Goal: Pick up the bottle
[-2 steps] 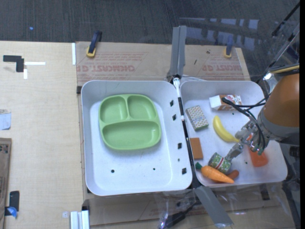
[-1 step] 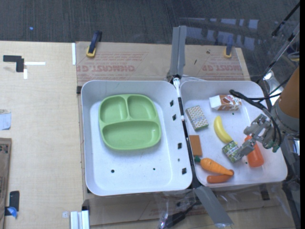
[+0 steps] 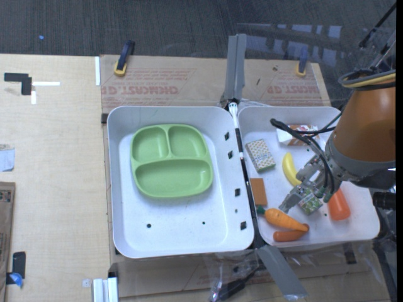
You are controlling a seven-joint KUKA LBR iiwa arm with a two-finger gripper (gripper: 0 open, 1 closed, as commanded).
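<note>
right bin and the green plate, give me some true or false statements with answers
1. The green divided plate lies in the left bin. True.
2. The banana lies on the green plate. False: it lies in the right bin, near the gripper.
3. The carrot lies near the right bin's front edge. True.
4. The arm reaches into the left bin. False: the gripper is over the right bin.
5. The checkered box lies in the right bin. True.
</note>
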